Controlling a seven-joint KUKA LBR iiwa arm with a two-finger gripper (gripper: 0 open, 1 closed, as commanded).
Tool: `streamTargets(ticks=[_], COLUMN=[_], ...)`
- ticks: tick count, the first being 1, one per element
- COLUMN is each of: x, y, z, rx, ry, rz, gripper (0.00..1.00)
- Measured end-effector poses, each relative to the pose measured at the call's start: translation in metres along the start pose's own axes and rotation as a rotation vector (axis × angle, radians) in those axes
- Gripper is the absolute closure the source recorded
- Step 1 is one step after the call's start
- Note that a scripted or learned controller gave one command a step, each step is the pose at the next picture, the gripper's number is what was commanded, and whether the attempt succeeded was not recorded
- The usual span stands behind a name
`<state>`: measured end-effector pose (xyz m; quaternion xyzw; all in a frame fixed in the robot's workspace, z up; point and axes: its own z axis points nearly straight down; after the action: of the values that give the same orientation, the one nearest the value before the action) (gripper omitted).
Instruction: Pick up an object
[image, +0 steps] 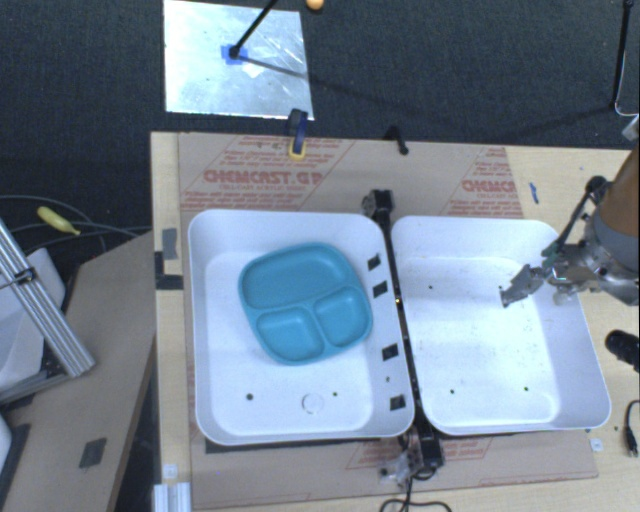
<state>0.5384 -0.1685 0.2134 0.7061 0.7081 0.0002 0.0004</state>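
A blue divided plate (303, 315) with three compartments lies flat in the left white bin (220, 400), a little above its middle. My gripper (535, 290) hangs over the right white bin (480, 400), near that bin's upper right part and far from the plate. Its fingers stand apart with nothing between them. One finger (514, 287) points left and down toward the bin floor.
A black divider with clips (388, 300) runs between the two bins. The bins rest on a cardboard sheet (270, 175). A silver panel (238, 58) lies beyond the bench at the top. A metal frame (35, 310) stands at the left.
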Motion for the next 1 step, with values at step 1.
streamTargets(ticks=[1], x=[0.0886], y=[0.0337], z=[-0.0663], rx=[-0.01], ry=[0.002], rz=[-0.011], gripper=[0.0])
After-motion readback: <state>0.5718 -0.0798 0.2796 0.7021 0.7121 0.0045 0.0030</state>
